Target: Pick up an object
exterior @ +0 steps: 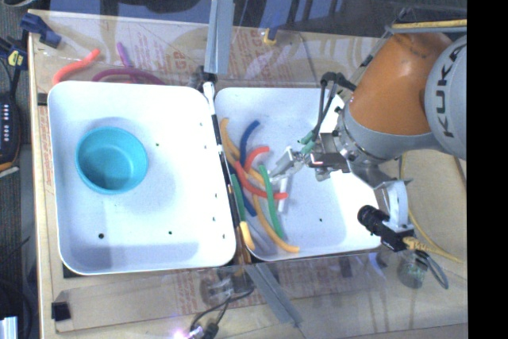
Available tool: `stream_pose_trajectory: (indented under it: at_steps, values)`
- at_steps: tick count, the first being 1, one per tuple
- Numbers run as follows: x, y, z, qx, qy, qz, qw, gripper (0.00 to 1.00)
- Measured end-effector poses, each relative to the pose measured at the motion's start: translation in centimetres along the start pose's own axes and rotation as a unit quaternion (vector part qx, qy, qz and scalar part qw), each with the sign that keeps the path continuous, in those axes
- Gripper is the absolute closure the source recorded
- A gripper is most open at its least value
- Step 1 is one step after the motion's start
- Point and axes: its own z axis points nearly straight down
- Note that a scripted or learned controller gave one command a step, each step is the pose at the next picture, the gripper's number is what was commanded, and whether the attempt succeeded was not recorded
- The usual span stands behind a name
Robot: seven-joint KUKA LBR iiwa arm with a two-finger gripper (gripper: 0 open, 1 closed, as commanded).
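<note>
A pile of bent coloured tubes lies along the left side of the right bin (337, 230): a blue one (248, 134), a red one (251, 161), a green one (269, 202) and a long yellow one (275, 233). My gripper (280, 175) hangs over the right edge of this pile. Its two fingers stand apart, one finger (282, 162) pointing left above the red tube. I see nothing between them. The orange-banded arm (393, 95) covers the bin's right part.
A blue bowl (112, 159) sits in the left bin (159, 250). Orange and purple cords (119, 74) lie on the bench behind that bin. A metal post (218, 32) stands behind the gap between the bins.
</note>
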Motion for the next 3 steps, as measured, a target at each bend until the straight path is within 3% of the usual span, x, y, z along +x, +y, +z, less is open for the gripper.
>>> stream_pose_trajectory:
  at_steps: [1,2,3]
  values:
    - [-0.9,3.4,8.1,0.001,0.000,-0.016,0.9999,0.00]
    - [-2.1,2.9,16.4,-0.010,-0.005,-0.061,0.9981,0.00]
    - [-2.1,2.9,15.5,-0.008,-0.005,-0.065,0.9979,1.00]
